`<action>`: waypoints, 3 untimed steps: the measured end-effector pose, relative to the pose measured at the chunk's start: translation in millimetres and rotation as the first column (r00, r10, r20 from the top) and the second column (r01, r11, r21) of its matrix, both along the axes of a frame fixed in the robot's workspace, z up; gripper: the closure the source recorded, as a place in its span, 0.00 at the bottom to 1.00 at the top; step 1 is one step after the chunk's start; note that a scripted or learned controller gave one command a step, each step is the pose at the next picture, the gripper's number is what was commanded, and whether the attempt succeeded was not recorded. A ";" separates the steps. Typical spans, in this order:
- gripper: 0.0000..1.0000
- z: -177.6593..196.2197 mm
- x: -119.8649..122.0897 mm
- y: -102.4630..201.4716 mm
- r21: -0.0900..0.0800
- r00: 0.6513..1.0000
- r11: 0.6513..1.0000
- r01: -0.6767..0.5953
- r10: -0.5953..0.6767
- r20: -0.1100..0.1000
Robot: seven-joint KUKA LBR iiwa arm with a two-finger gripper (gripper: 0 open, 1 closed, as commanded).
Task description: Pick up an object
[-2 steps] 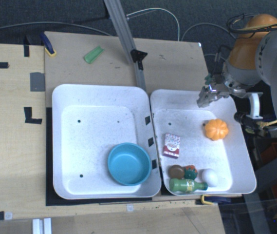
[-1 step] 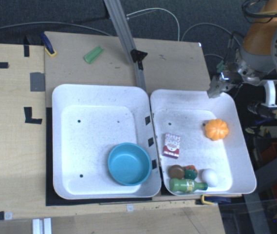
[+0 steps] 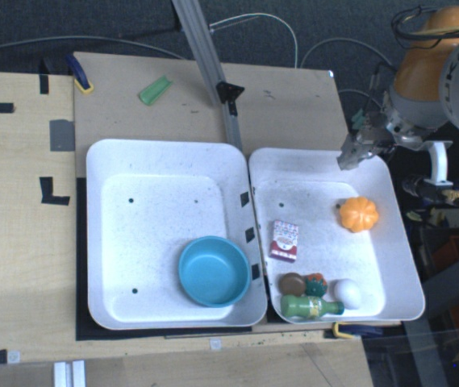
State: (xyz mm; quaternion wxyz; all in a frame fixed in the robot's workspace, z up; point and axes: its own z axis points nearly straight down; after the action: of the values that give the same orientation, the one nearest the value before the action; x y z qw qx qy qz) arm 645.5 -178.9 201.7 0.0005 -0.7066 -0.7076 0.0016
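My gripper (image 3: 352,159) hangs over the far right corner of the right bin (image 3: 398,240), with nothing visible in it. An orange pumpkin-shaped toy (image 3: 359,214) lies in the right bin, below and slightly right of the gripper. A small red and white carton (image 3: 285,240) lies near that bin's middle. Along its near edge sit a brown ball (image 3: 292,284), a small orange and teal toy (image 3: 316,284), a white egg (image 3: 348,293) and a green bottle (image 3: 310,306) on its side.
A blue bowl (image 3: 214,270) sits in the left bin (image 3: 116,168) near its front right corner. A green block (image 3: 155,90) lies on the bench behind the bins. A grey pole (image 3: 201,43) slants down to the bins' shared far edge.
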 end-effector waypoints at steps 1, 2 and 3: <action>1.00 2.9 -30.0 54.5 0.003 1.000 1.000 -0.003 0.003 0.000; 1.00 8.5 -57.9 95.5 0.003 1.000 1.000 -0.003 0.003 0.000; 1.00 2.0 -76.5 145.7 0.003 1.000 1.000 -0.004 0.004 -0.001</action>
State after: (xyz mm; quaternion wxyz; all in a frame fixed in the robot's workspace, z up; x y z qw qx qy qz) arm 569.0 -33.2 203.7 0.0021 -0.7051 -0.7091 0.0009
